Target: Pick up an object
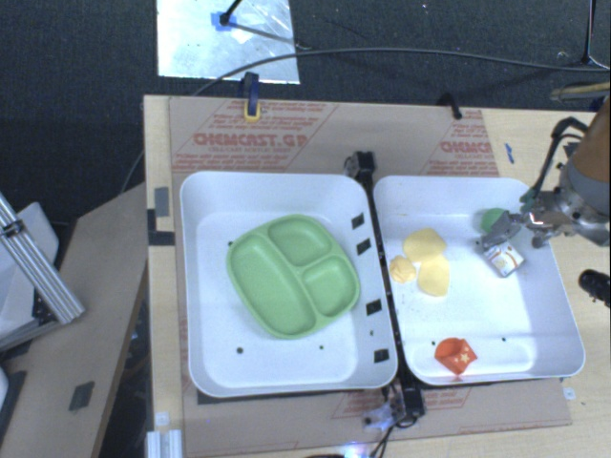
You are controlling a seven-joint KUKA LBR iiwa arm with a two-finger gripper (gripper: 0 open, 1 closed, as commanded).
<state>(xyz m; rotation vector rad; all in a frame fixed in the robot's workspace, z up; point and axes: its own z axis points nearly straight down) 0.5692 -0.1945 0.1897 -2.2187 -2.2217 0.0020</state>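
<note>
In the right bin (558,337), the claw (502,254) hangs low beside a green object (493,220); I cannot tell its opening. It should centre over the object before closing.

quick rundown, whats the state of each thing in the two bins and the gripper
green divided plate: lying flat in the left bin, right way up, compartments bare
yellow pieces: lying clustered in the right bin
red object: lying loose near the right bin's front wall
green object: lying beside the gripper
gripper: low over the right bin
</note>
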